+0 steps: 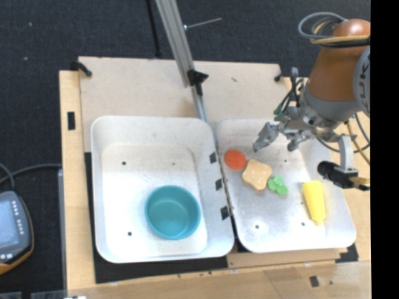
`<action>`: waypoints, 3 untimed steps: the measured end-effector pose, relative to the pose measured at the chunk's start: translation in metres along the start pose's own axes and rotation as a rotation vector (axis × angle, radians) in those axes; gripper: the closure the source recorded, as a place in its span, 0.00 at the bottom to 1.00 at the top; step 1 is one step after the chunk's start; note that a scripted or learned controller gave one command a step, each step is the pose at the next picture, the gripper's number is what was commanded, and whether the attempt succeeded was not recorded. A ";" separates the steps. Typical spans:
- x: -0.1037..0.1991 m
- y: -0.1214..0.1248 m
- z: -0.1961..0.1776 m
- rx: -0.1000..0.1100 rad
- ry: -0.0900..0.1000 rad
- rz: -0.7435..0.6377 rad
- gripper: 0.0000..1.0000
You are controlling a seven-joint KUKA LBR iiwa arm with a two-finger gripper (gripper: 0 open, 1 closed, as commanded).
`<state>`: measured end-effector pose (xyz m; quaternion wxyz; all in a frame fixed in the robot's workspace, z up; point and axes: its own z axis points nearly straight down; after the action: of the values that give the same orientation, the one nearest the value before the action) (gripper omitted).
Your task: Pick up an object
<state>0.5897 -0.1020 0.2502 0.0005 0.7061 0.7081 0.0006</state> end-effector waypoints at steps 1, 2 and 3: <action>0.000 0.000 0.000 0.000 0.000 0.001 0.00; -0.011 0.003 0.051 0.003 -0.001 0.003 0.00; -0.010 0.004 0.091 0.000 -0.001 0.005 0.00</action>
<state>0.5940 -0.1118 0.1589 0.0009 0.7080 0.7062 0.0000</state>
